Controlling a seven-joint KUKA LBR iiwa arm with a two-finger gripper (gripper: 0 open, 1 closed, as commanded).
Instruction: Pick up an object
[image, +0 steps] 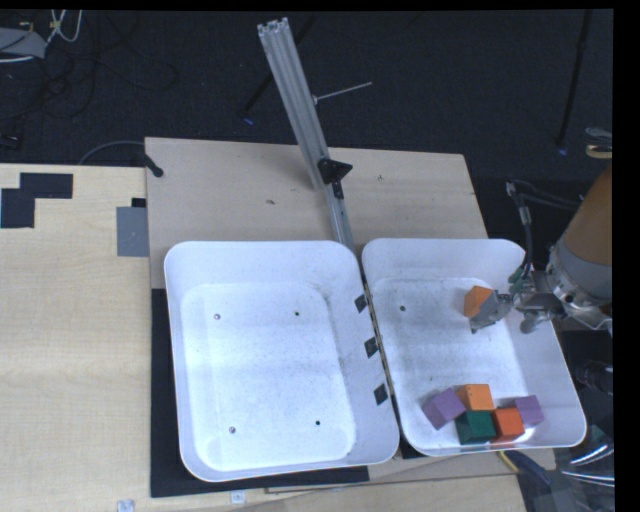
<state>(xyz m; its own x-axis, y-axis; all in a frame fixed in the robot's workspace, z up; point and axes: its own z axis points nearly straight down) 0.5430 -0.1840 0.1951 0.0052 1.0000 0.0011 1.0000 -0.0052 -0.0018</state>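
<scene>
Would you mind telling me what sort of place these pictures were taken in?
Most likely a robotics lab test bench. Two shallow white plastic bins sit side by side on a pale wooden bench, a slanted aluminium rail rises behind them, and a grey robot gripper reaches over small coloured blocks.

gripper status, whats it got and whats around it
Gripper over right bin, at an orange block; grasp unconfirmed. Purple, orange and green blocks clustered at bin's near edge, apart from it. Nothing in the way.
</scene>
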